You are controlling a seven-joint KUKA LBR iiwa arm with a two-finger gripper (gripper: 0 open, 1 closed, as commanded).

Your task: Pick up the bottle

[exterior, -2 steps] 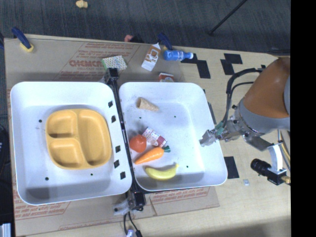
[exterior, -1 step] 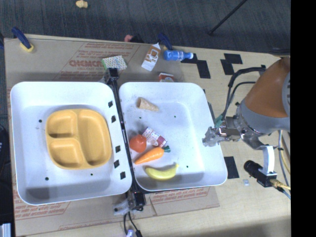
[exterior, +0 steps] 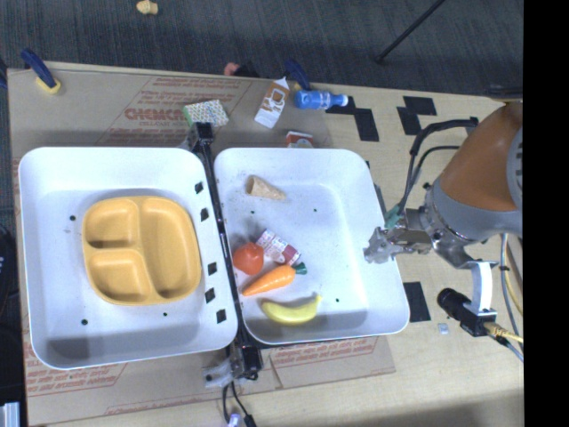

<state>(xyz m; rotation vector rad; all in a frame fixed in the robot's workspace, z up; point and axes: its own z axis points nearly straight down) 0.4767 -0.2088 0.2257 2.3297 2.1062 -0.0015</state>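
Bottle point(exterior: 318, 100) lying on its side on the table point(exterior: 462, 363), outside both bins, just beyond the far rim of the right bin point(exterior: 356, 265). Blue body, long axis running roughly left to right across the camera view, cap end seemingly toward the right. Claw point(exterior: 380, 245) hovering at the right bin's right rim, near mid-height of that edge. Whether spread or clenched: cannot tell from this slant; nothing visibly held. From claw to bottle: up the view and somewhat left, well apart, with the bin's far right corner between. Probably a lift clear of the rim needed first, then a crosswise approach to the bottle's axis.
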